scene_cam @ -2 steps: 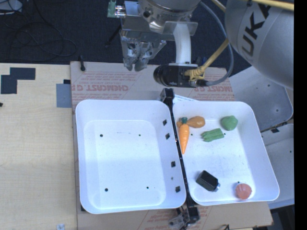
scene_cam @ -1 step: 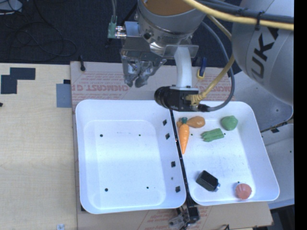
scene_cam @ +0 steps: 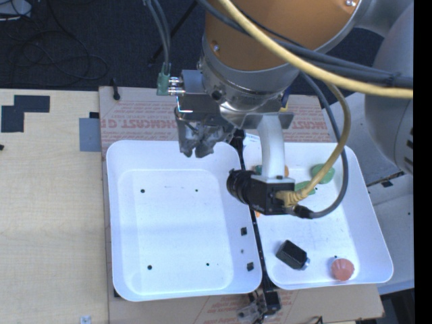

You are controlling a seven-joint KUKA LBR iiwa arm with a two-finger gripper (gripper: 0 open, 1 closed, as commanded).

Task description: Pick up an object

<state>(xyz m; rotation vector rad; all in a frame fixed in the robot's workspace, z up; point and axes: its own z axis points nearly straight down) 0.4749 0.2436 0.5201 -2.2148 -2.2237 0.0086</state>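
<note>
My gripper [scene_cam: 198, 142] hangs over the back edge of the left bin [scene_cam: 128, 160], above its far right corner. Nothing is clearly visible in it. In the right bin [scene_cam: 368, 211] lie a black block [scene_cam: 292, 254] near the front, a pinkish-red round piece [scene_cam: 342, 268] at the front right, and a green object [scene_cam: 323, 173] towards the back, partly hidden by the arm's cable. A small orange bit [scene_cam: 287, 171] peeks out beside the white post of the arm.
A black unit on a white post [scene_cam: 262, 192] with a yellow cable [scene_cam: 331, 160] hangs over the divider between the bins. The arm's large body [scene_cam: 270, 32] covers the back of the right bin. Cardboard [scene_cam: 138, 117] lies behind the bins.
</note>
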